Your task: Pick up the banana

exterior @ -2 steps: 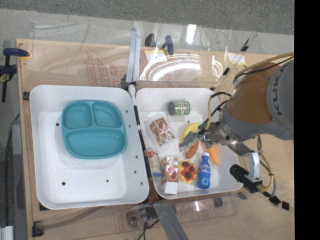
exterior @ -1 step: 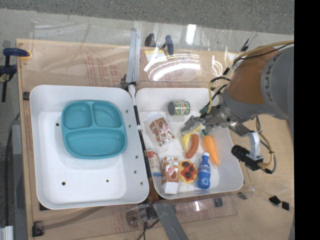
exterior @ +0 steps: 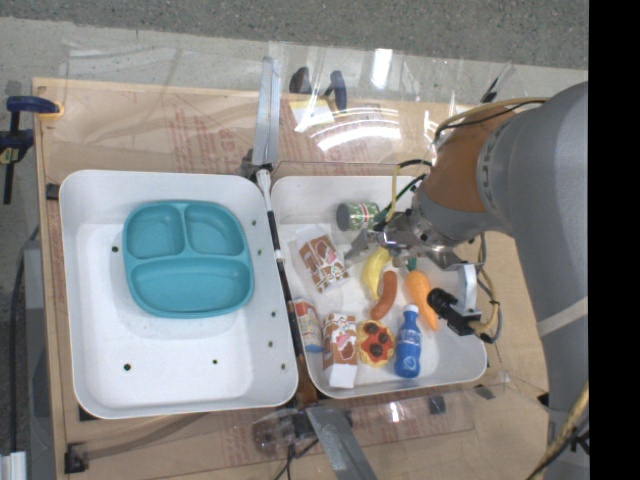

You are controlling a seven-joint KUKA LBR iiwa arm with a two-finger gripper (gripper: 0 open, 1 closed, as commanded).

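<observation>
The yellow banana (exterior: 374,270) lies in the middle of the right bin (exterior: 300,193), between a snack packet and a sausage. My gripper (exterior: 392,241) hangs right over the banana's upper end, reaching in from the right. The wrist and arm cover its fingertips. The banana rests on the bin floor.
Around the banana lie a green can (exterior: 357,215), a brown snack packet (exterior: 322,262), a sausage (exterior: 385,294), a carrot (exterior: 421,297), a blue bottle (exterior: 407,343), a pizza slice (exterior: 376,343) and more packets (exterior: 340,342). The left bin (exterior: 90,368) holds a teal divided plate (exterior: 187,258).
</observation>
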